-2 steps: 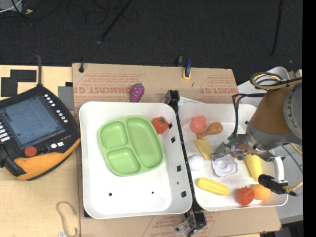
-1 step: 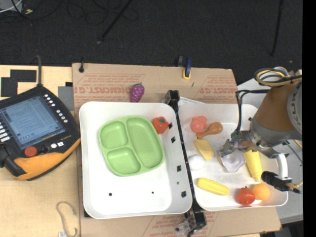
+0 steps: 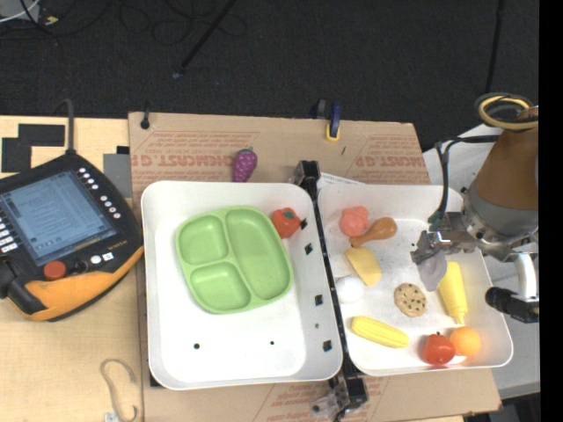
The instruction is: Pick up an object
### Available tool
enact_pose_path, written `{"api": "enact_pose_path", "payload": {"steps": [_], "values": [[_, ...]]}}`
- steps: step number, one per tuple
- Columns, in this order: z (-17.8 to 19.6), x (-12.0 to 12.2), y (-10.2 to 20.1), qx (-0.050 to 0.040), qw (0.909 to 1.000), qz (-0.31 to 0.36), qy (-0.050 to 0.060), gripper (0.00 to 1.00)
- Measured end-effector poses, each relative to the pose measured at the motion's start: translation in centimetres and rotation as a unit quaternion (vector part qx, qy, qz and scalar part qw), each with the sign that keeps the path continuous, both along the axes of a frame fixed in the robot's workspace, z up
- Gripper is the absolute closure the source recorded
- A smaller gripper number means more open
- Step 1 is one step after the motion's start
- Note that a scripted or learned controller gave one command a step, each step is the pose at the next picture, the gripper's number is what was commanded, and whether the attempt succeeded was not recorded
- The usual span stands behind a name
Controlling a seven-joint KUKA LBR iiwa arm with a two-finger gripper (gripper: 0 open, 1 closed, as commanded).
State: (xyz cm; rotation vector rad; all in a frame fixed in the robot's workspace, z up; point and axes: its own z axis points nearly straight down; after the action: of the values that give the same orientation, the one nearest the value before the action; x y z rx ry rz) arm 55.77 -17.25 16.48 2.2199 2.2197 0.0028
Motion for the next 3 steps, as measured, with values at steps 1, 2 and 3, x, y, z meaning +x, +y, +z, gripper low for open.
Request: {"api": "enact_pose_path", "payload": {"steps": [1,2,3], "values": [[6.3,0.1,0.3,-0.0002,1.0000,0.000,-0.001,1.00],[6.2,0.1,0.2,0.0005,1.0000,0.001,0.002,1.00],[5.7,2.9,5.8,0.0010,1.0000,0.002,0.002,1.00]]}}
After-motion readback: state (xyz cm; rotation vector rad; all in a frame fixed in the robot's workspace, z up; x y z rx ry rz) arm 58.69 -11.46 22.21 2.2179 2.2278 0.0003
